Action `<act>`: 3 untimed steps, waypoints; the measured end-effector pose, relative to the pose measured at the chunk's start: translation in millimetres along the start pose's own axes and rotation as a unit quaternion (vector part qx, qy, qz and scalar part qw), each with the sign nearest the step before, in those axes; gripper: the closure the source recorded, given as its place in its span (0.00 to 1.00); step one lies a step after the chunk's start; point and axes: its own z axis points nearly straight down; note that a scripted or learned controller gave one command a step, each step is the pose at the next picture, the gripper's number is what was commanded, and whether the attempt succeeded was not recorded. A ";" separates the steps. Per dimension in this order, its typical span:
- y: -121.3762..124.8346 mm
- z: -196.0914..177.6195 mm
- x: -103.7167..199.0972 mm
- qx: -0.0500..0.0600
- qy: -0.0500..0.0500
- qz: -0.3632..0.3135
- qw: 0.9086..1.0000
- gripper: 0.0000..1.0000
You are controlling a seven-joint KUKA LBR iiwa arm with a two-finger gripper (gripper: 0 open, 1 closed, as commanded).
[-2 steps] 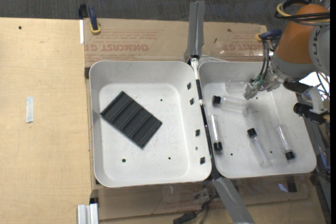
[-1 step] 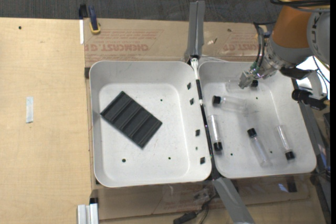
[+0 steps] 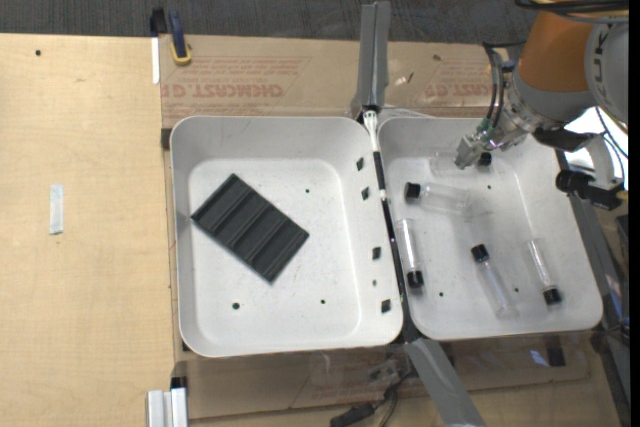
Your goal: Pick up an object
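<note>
My jaws (image 3: 472, 153), whether apart or together I couldn't tell, hung over the clear plastic tube with a black cap (image 3: 436, 193): light, slippery, likely round; best gripped mid-barrel.

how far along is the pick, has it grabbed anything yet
Nothing looks picked yet. The gripper is low over the back of the right white bin, beside a clear plastic tube with a black cap. All four such tubes lie on the bin floor. Grasping and lifting remain.
</note>
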 end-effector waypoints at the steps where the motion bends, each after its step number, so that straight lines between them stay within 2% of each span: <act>1: -92.0 68.2 40.6 0.001 0.002 -0.036 0.999 0.00; 2: -33.5 -3.4 37.9 0.000 0.001 -0.055 0.998 0.00; 3: 2.4 19.6 16.0 0.000 0.000 -0.075 0.997 0.00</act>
